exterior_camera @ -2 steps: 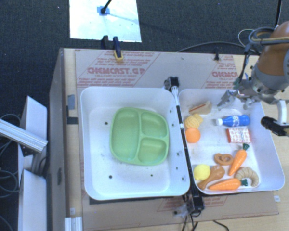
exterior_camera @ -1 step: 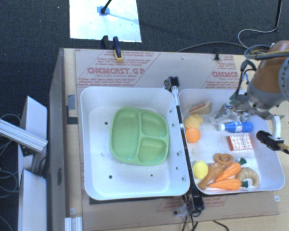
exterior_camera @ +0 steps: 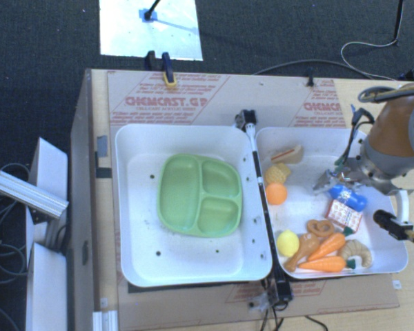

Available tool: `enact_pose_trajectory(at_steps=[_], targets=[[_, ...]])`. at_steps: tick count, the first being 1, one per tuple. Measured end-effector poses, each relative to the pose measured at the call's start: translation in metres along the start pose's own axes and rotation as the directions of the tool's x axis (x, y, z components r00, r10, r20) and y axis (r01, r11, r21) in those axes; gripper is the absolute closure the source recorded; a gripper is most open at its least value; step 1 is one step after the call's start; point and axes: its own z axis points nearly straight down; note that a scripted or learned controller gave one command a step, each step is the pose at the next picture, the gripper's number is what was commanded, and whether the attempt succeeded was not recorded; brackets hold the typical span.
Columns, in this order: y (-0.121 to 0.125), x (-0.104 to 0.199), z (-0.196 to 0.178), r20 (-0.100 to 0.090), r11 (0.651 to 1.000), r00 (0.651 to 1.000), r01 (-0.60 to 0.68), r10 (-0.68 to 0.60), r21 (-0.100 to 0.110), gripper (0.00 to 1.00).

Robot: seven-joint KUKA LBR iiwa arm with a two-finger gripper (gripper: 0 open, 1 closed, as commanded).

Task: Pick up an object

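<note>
Toy food lies scattered in the right-hand white bin (exterior_camera: 383,264), in the right half of the frame. Nearest the tool (exterior_camera: 333,180) is a small carton (exterior_camera: 344,214) with red and white print and a blue cap end, lying just below and right of the tool's tip, at the middle right of the bin. Whether the tool touches the carton I cannot tell, and whether the tool is spread or pressed together cannot be told either, since the arm's wrist covers it.

Left of the carton sits an orange ball (exterior_camera: 277,194), with a yellowish bun-like piece (exterior_camera: 278,174) just above it and a sandwich-like piece (exterior_camera: 288,154) at the bin's upper left. Along the lower edge of the bin lie a yellow lemon (exterior_camera: 288,243), a pretzel (exterior_camera: 322,227), two carrots (exterior_camera: 326,255) side by side, and a croissant-like piece (exterior_camera: 360,253) at the lower right.

The grey arm (exterior_camera: 393,140) with its orange band comes in from the right edge, above the bin's right side.

The left-hand white bin (exterior_camera: 134,254) fills the centre of the frame and holds a green divided plate (exterior_camera: 200,194) lying flat. Both bins rest on the bench (exterior_camera: 193,95), whose brown sheet bears red print.
</note>
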Motion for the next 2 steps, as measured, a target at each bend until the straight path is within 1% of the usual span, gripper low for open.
enact_pose_trajectory(at_steps=[1,2], targets=[[0.001,0.0,-0.011,0.001,1.0,1.0,0.001,-0.001,-0.004,1.0],[-0.011,0.061,0.0,-0.001,1.0,1.0,0.002,-0.002,-0.001,1.0]])
